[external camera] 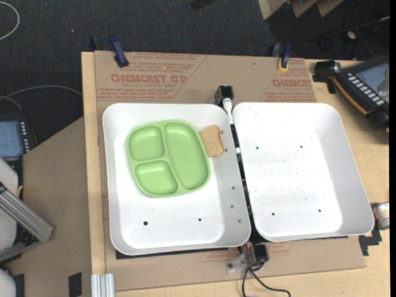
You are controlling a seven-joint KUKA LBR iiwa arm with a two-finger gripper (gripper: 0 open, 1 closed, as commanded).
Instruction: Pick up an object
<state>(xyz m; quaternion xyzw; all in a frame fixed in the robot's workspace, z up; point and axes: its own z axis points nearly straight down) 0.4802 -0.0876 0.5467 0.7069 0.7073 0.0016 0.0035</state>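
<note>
Two shallow white bins sit side by side on a bench covered with brown board (154, 73) printed in red with the word CHEMCAST. The left bin (167, 224) holds two things: one light green divided plate (168, 159) with three compartments, lying flat in the bin's upper half, and one small tan piece that looks like a slice of toast (213, 141), lying flat against the plate's upper right rim and near the bin's right wall. The toast is in the open from above, with the plate touching it on one side and the bin's wall close on the other. The right bin (297, 166) shows its bare white floor, scattered with fine dark specks and four small dark dots. A black strip (237, 159) runs along the seam where the bins meet, with a small black fitting (224, 94) at its far end and a tangle of thin cables (253, 268) at its near end. Two clamps grip the board's far edge, one blue clamp (117, 51) at the left and one yellow-tipped clamp (284, 59) at the right. A dark handheld control unit (365, 85) with a screen lies past the right bin's far corner. An aluminium rail (25, 218) angles in at the lower left, over dark carpet (124, 11).
</note>
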